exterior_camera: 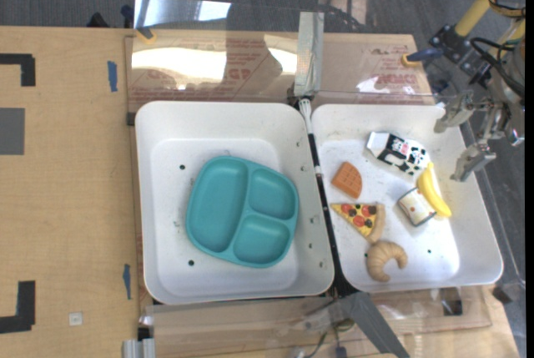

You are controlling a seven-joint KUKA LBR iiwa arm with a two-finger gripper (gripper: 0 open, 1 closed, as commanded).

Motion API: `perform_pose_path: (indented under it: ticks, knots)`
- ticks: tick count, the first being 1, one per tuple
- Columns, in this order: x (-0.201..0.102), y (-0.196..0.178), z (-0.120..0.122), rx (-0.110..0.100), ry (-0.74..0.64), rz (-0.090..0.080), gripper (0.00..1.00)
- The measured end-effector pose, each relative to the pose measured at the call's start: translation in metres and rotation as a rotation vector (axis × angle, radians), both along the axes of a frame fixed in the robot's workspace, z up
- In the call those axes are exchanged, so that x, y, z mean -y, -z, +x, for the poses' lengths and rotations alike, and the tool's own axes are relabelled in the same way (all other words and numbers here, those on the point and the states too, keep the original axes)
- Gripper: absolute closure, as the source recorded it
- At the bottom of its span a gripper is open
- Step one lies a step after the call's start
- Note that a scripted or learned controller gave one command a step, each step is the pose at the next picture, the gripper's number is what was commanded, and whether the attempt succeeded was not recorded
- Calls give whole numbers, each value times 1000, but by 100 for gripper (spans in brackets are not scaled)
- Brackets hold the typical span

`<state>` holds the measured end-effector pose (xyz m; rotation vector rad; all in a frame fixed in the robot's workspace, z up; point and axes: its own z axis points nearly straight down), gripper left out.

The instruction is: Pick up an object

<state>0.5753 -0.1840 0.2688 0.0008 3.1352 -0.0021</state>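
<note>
Metal fingers [472,143] of the hand [477,135] hang at the right side of the view, over the right rim of the right bin [480,256]. I cannot tell how far the hand is open, because its parts are small and mixed with cables. Nothing is seen between the fingers.

Nearest to the hand, inside the right bin, lies a banana [433,191], tilted, and it touches a small white box [415,206] on its left side. Just above them is a carton [397,152] with black and white cow spots, lying on its side. Left of the carton is an orange waffle [348,179]. Below the waffle is a pizza slice [361,217] with red dots, its tip pointing down to the right. Under the pizza slice, near the front of the bin, is a croissant [385,257]. All these things lie apart from the hand.

The left bin [154,139] stands just beside the right bin, and their rims touch in the middle. It holds a teal plate [242,210] with three compartments, lying flat near the centre.

Both bins rest on a tabletop [67,181] covered with brown cardboard, with some blue tape pieces [112,74] on it.
</note>
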Motion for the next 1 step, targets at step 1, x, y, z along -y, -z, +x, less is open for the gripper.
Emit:
perform_pose_path:
  ticks: [1]
  knots:
    - [41, 61, -48, -7, -49, 1, 0]
